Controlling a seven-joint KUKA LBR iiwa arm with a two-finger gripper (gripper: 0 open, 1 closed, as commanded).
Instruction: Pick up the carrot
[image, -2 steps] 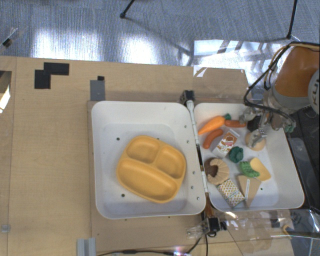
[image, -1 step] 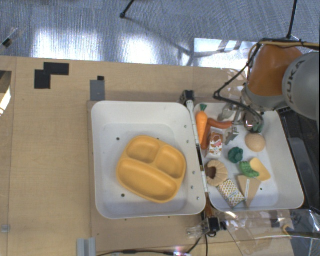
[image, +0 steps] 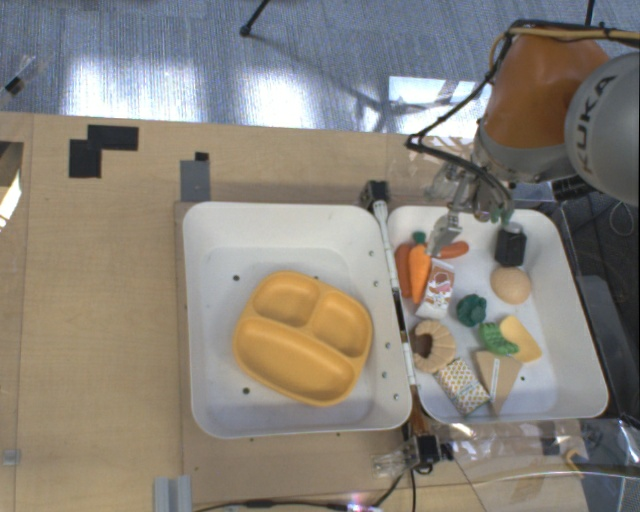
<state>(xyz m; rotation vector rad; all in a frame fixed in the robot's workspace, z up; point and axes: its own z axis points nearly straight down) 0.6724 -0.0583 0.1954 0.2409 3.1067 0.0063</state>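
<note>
Gripper (image: 446, 233) hangs over the top of the right bin (image: 578, 300), can't tell from here what it's doing, and the carrot (image: 417, 272) lies just below it by the bin's left wall, right next to a small red-and-white carton (image: 438, 286).

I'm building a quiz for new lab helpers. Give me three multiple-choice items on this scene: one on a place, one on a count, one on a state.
1. Where does the carrot lie?
A. in the right bin
B. on the yellow plate
C. on the bare bench

2. How many compartments does the yellow plate have?
A. one
B. three
C. five

3. How does the carrot stand with the gripper?
A. lifted clear of the bin
B. lying in the bin, gripper just above it
C. set on the plate

Answers: 1 A, it lies by that bin's left wall; 2 B, two ridges part three hollows; 3 B, it rests among the other food.
</note>
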